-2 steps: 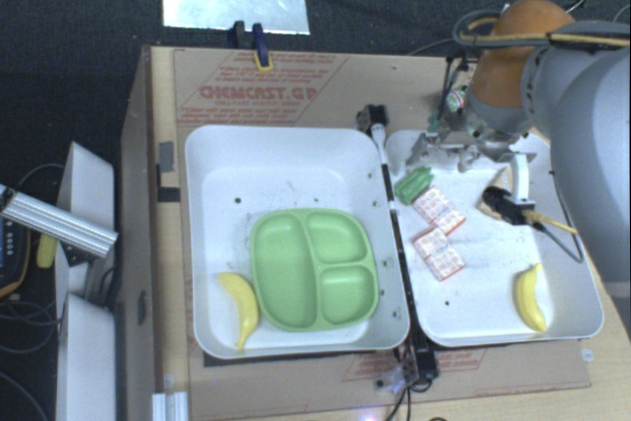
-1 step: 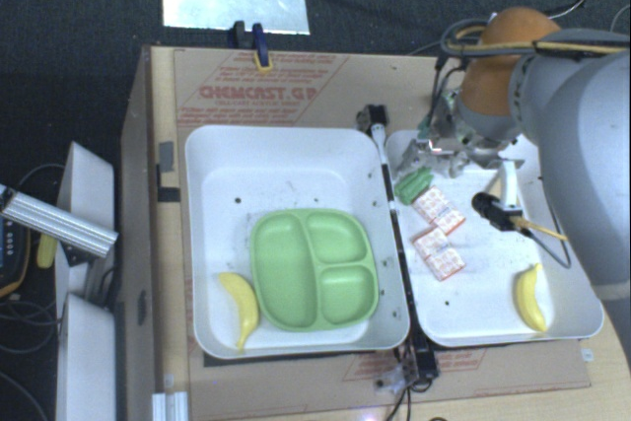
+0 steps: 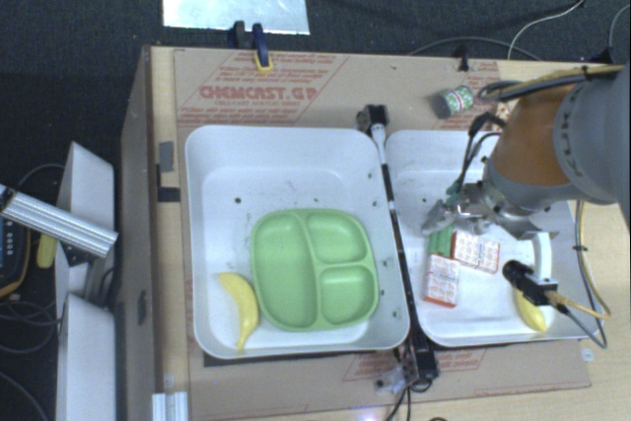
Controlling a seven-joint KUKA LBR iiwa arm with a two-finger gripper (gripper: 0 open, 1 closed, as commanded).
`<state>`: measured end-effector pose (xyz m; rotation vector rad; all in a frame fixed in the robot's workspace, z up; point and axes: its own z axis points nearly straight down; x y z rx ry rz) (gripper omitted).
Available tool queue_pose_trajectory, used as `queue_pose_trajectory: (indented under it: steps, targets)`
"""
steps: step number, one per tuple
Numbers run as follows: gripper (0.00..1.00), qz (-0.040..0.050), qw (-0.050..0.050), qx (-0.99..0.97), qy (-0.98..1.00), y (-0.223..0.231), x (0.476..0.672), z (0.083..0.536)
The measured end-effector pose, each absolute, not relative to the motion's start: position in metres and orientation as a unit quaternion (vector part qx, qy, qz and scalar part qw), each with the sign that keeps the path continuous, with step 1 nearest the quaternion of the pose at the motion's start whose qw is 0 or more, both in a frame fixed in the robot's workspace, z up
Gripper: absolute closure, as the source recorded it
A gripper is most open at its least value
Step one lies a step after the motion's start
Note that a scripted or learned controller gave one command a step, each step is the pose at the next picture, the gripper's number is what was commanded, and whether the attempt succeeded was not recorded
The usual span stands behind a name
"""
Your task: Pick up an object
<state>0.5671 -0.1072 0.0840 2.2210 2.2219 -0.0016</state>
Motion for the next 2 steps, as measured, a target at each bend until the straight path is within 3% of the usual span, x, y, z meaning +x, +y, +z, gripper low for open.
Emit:
queue_pose_trajectory:
  steps: [1, 2]
  targets:
    - [0.00, 0.0003, 0.000, 0.707, 0.707, -0.087, 0.547, 0.084]
    - [1.00, 0.0009, 0.001, 0.707, 0.708, -0.087, 0.547, 0.095]
